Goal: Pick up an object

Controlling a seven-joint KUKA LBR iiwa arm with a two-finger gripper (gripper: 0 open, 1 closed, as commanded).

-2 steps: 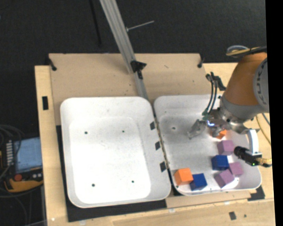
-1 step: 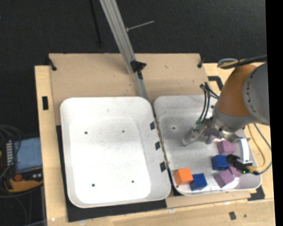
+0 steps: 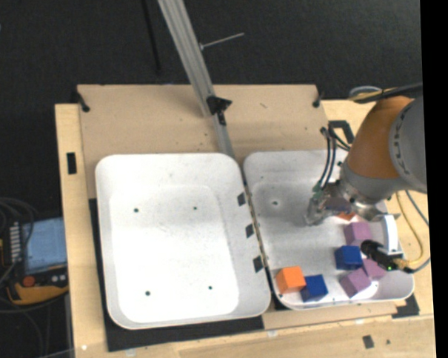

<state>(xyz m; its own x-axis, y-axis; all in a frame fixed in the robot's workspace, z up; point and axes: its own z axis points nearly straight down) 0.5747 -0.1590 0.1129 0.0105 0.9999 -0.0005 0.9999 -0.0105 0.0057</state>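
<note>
Camera view, looking down on the counter [image 3: 155,118], and the grey arm with its orange band [image 3: 378,142] reaches in from the right over the right-hand shallow white bin [image 3: 283,172]. The end effector [image 3: 318,211] hangs low over the bare middle of that bin's floor; whether it is released or clenched, I cannot tell, it's too small and blurred here. Nothing visible in its grip.

Now the key relation: every candidate lies toward the near-right corner of the bin, away from the end effector. Closest looks to be the pale purple block [image 3: 357,232], just beside the wrist, then the dark blue cube [image 3: 348,257] beyond it. Further along the front wall sit the orange cube [image 3: 290,278] touching a second blue cube [image 3: 315,288], and a purple block [image 3: 355,282] near them.

So my read: the tool must shift toward the lower right of the view before descending. The left-hand white bin [image 3: 174,236] plays no part.
</note>
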